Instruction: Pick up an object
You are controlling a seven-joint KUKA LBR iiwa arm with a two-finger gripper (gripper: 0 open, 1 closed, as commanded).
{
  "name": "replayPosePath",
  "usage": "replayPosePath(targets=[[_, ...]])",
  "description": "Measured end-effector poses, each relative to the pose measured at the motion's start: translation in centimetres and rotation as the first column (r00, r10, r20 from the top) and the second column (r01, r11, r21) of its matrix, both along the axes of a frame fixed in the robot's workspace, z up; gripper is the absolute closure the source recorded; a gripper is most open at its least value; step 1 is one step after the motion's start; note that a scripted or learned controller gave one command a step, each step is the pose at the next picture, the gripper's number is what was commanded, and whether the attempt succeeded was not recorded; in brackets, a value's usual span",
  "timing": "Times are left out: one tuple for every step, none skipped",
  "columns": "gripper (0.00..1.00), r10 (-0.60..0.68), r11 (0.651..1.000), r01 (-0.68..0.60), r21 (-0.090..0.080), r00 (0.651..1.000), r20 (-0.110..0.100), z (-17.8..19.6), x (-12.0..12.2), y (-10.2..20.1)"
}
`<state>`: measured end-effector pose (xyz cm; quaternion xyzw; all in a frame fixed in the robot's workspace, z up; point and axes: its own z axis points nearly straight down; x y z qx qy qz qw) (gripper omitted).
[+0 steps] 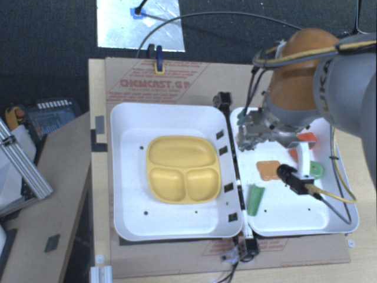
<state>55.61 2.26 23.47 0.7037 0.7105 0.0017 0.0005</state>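
Yellow tray in left bin

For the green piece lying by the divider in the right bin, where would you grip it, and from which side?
Probably mid-length on the green piece, across its narrow width, coming down from above. It lies flat and elongated, and the wall of the right bin sits close beside it, so a sideways approach looks cramped.

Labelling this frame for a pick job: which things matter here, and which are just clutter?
Job: gripper; right bin; green block; orange piece; red piece; yellow tray.
Clutter: blue clamp; foil sheet; pendant.
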Motion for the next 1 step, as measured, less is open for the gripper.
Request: replayPosePath(targets=[[1.0, 0.001, 1.0, -0.001, 0.001, 1.0, -0.002, 0.4, -0.45, 5.38]])
